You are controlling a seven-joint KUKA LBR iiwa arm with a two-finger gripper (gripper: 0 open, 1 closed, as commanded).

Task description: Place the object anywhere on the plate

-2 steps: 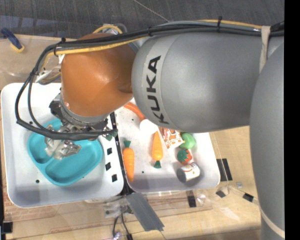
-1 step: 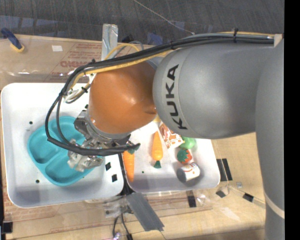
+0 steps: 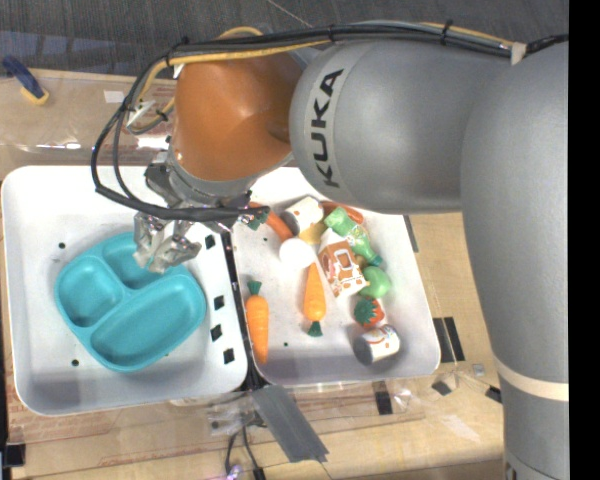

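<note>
The two-finger metal gripper (image 3: 164, 248) is hovering over the turquoise divided plastic plate (image 3: 130, 313), likely for release; finger state I cannot tell.

Plate (image 3: 130, 313) sits in the left bin (image 3: 30, 268), with the gripper (image 3: 165, 248) hanging over its back edge. Right bin (image 3: 420, 353) has the toy food: two carrots (image 3: 257, 323) toward its left side, a carton (image 3: 342, 268) and can (image 3: 378, 345) further right.

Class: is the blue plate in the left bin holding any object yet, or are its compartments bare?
Bare, as far as shown. The plate shows plain blue compartments; the gripper hovers over its upper edge, hiding a little.
</note>
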